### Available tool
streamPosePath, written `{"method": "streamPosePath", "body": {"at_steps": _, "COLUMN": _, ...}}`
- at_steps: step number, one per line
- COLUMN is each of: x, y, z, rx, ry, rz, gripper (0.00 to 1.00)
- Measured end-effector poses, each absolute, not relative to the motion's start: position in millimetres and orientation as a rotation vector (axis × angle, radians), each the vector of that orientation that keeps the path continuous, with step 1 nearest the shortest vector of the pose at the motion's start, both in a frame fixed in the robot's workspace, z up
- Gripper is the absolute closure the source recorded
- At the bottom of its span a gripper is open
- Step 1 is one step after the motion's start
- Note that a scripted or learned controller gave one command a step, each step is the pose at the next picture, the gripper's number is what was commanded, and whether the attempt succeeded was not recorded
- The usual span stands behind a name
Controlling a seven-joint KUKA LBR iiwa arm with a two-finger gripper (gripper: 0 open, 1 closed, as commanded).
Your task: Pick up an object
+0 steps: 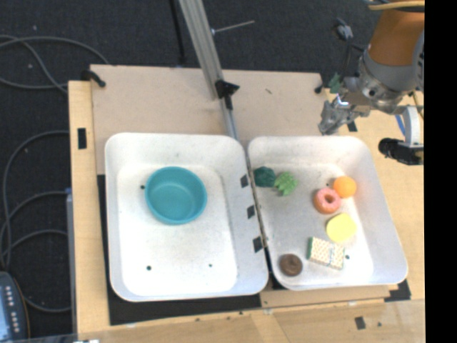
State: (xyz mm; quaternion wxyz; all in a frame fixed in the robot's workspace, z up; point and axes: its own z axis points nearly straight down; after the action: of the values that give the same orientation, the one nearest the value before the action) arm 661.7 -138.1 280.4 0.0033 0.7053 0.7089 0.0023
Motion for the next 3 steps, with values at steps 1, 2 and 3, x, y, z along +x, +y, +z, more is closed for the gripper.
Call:
{"method": "streamPosePath", "body": {"at_steps": 1, "x": 662.6, "y": -138, "z": 299, "rx": 2.212, "ry": 2.226, "rz": 0.005, "gripper": 1.00}}
{"method": "streamPosePath", "body": {"at_steps": 2, "x": 660.6, "y": -94, "z": 279, "rx": 2.216, "ry": 2.227, "rz": -0.002, "gripper": 1.00}}
{"method": "streamPosePath", "body": {"at_steps": 3, "x": 662.2, "y": -40, "z": 280, "rx": 2.214, "ry": 2.229, "rz": 0.001, "gripper": 1.00}}
